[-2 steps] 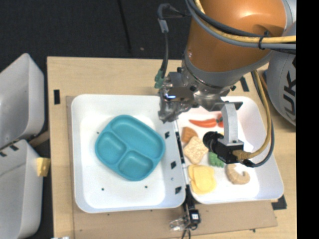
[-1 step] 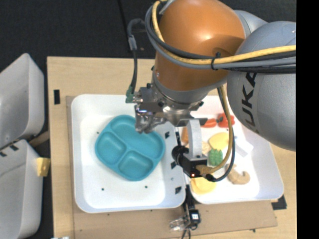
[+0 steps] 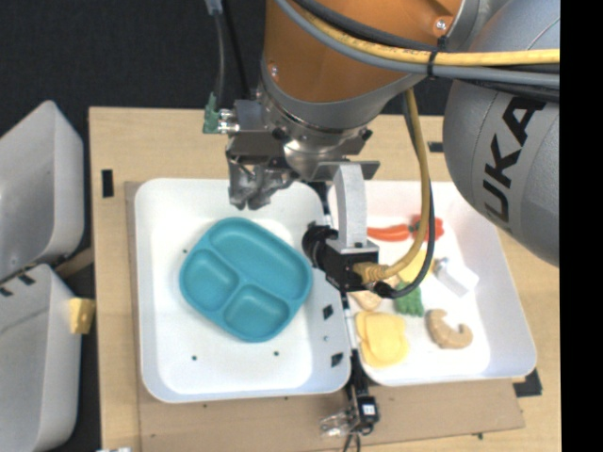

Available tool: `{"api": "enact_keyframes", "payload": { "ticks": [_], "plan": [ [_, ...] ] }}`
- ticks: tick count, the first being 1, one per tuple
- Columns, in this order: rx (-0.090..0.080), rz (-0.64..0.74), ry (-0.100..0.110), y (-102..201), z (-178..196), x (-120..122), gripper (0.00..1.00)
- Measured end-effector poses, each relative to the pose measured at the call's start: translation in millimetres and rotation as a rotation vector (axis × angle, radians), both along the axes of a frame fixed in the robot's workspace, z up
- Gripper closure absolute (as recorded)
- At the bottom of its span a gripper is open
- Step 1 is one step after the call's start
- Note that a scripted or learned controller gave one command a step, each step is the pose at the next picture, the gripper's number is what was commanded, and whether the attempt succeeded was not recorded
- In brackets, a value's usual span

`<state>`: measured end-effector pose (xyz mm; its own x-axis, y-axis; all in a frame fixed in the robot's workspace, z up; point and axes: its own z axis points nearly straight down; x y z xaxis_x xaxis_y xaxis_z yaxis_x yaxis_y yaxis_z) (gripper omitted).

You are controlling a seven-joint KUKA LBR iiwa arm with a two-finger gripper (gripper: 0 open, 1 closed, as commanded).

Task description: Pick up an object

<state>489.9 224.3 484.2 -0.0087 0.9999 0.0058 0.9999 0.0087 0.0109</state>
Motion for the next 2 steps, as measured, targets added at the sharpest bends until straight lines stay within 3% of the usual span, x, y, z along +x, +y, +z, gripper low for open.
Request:
{"api": "enact_keyframes", "payload": {
  "ticks": [1,2],
  "plan": [
    [-0.014,-0.01,0.027,-30.5,-210.1,-2.2,1.0],
    [-0.012,-0.012,0.023,-60.1,-331.9,7.3,1.0]
  ]
}}
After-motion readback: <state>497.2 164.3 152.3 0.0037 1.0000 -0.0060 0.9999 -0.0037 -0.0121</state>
